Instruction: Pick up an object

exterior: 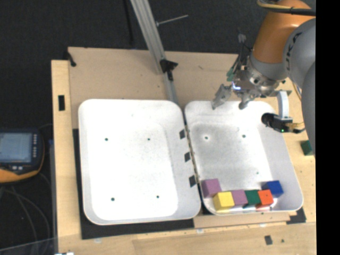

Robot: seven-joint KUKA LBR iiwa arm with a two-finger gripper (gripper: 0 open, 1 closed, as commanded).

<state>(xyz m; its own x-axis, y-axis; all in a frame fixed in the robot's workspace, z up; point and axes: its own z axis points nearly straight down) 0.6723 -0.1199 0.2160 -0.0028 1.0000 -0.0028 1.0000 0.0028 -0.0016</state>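
Camera view: gripper (pixel 231 101) spread wide, holding nothing, above far edge of right bin (pixel 276 142); coloured blocks (pixel 241 195) clustered along near wall.

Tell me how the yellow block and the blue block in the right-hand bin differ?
The yellow block is bright yellow; the blue block is dark blue. The yellow block sits toward the left of the row along the right bin's near edge, touching purple neighbours; the blue block sits at the row's right end, a little further back, beside the orange one. Both look like small cubes of similar size, lying far from the gripper.
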